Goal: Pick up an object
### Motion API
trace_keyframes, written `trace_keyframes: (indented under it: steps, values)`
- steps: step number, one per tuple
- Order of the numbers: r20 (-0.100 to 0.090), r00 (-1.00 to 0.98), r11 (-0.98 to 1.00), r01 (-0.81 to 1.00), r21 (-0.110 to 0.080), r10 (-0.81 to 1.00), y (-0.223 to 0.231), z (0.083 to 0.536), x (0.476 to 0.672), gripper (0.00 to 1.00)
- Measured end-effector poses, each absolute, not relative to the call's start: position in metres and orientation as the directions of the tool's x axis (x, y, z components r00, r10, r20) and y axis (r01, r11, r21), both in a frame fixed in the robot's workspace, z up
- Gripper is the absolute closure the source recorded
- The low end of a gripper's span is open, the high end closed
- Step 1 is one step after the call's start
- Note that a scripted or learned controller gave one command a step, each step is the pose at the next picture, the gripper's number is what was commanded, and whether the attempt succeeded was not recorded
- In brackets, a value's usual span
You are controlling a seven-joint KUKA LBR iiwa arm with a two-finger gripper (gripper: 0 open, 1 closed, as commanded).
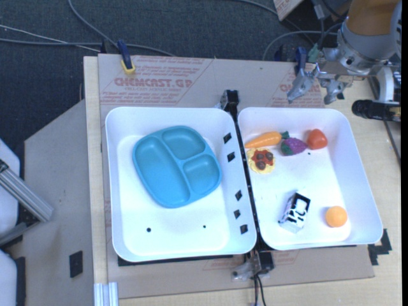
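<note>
My gripper (pixel 317 92) hangs open above the far rim of the right bin (pixel 363 190), with nothing between its two grey fingers. Below it in that bin lie an orange carrot (pixel 262 139), a purple grape bunch (pixel 293 145) and a red tomato (pixel 316 139) in a row. A small pizza slice (pixel 262 160) lies just under the carrot. Nearer the front are a black-and-white carton (pixel 294 212) and an orange fruit (pixel 336 217).
The left bin (pixel 127 234) holds a blue divided plate (pixel 178 165). Black clips line the divider between the bins (pixel 239 177). Cables run over the dark floor behind the bench, and a yellow-blue clamp (pixel 125 57) grips the back edge.
</note>
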State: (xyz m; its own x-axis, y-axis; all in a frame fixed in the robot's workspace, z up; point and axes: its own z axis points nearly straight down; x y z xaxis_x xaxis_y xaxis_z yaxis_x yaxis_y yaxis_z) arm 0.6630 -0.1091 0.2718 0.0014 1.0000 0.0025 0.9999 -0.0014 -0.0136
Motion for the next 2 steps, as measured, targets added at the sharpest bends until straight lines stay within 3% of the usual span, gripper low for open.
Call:
trace_keyframes:
  steps: [1,2]
  values:
    - [0.001,-0.001,0.001,1.000,-0.001,1.000,-0.109,0.279,0.665,0.00]
    - [0.001,0.000,0.000,1.000,-0.006,1.000,-0.108,0.237,0.663,0.00]
